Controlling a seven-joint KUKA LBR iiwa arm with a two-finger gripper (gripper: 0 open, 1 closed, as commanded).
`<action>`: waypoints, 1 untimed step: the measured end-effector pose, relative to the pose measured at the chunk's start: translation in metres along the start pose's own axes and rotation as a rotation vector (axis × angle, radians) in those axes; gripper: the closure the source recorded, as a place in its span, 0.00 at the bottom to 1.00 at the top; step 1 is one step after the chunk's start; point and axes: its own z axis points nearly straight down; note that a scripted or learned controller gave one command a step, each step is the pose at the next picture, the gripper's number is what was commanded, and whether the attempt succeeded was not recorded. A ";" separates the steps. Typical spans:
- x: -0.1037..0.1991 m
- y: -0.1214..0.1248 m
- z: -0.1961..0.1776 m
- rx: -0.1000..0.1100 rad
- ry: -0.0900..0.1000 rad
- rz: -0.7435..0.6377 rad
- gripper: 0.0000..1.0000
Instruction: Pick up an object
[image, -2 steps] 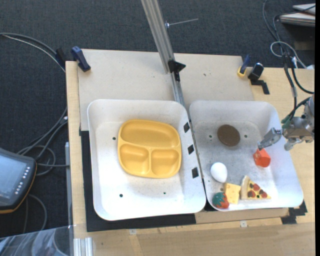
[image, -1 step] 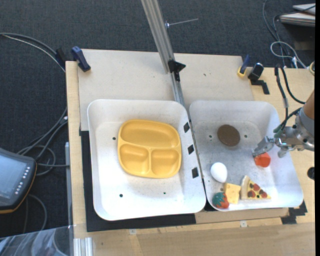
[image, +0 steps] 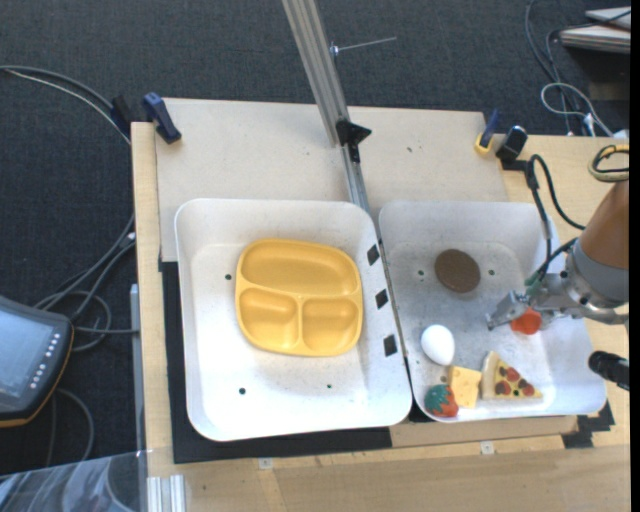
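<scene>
My gripper (image: 517, 312) reaches in from the right over the right bin (image: 400, 240), low above its floor. A small red object (image: 526, 323) lies directly under the gripper's tip, partly covered by it; whether it is gripped is unclear. Left of the gripper sit a brown round disc (image: 458, 270) and a white egg (image: 437, 344). Along the bin's front edge lie a yellow cheese wedge (image: 465, 385), a pizza slice (image: 511, 380) and a small green and red item (image: 440, 400).
The left bin (image: 200, 330) holds a yellow divided plate (image: 299, 296). A slanted metal post (image: 330, 90) rises at the back between the bins. Cables and a black clamp (image: 512, 143) lie at the back right.
</scene>
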 end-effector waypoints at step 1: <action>0.000 0.002 -0.015 -0.009 -0.003 -0.001 1.00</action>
